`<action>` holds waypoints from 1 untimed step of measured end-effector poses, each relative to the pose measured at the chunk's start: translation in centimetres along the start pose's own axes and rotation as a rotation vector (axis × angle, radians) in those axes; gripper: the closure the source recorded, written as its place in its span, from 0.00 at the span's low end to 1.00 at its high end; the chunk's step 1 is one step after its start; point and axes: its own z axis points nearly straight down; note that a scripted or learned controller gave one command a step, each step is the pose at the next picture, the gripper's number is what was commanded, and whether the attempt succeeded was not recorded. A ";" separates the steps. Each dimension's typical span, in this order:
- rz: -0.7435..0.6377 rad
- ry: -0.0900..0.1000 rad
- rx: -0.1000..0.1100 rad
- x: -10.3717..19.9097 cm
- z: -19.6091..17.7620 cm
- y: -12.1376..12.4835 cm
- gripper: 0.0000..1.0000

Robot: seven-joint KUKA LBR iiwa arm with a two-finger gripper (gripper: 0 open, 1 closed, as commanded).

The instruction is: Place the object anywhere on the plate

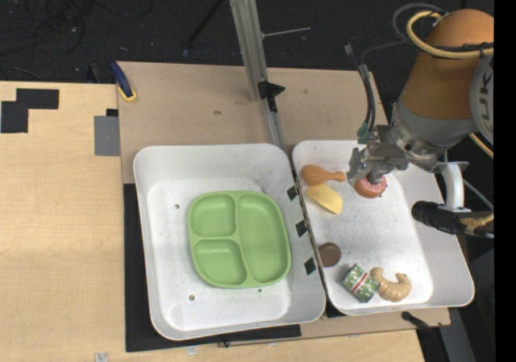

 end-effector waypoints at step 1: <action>0.001 0.000 0.002 4.1 1.1 -1.6 1.00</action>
